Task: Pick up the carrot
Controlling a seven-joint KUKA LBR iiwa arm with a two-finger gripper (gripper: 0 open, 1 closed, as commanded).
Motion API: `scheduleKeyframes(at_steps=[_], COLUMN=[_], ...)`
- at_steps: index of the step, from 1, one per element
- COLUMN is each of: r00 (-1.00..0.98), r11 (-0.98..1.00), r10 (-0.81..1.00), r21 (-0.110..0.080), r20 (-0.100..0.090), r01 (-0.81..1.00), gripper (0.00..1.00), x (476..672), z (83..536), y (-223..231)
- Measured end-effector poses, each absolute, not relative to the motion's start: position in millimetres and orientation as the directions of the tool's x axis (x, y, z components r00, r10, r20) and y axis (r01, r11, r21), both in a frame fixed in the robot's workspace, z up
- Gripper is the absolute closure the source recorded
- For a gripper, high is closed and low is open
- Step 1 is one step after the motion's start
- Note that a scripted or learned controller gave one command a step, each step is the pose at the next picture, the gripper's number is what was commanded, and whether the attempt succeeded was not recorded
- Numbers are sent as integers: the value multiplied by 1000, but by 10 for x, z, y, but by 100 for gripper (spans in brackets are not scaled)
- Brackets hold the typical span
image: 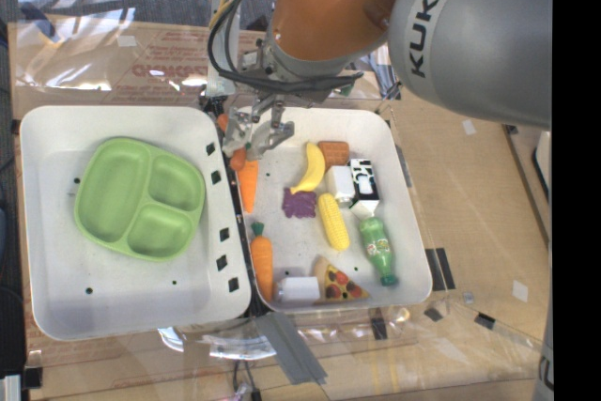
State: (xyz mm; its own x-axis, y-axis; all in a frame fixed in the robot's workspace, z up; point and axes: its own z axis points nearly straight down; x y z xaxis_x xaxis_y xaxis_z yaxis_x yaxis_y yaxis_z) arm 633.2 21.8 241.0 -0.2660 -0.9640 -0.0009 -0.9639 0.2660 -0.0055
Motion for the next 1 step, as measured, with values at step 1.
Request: scheduleKeyframes(at_steps=[1], r00=[-232], r11=[232], r10=[-973], r21=[5], r20=[-1], r01=[-973], gripper=[100], x=[5534], z=[1901], y=[599])
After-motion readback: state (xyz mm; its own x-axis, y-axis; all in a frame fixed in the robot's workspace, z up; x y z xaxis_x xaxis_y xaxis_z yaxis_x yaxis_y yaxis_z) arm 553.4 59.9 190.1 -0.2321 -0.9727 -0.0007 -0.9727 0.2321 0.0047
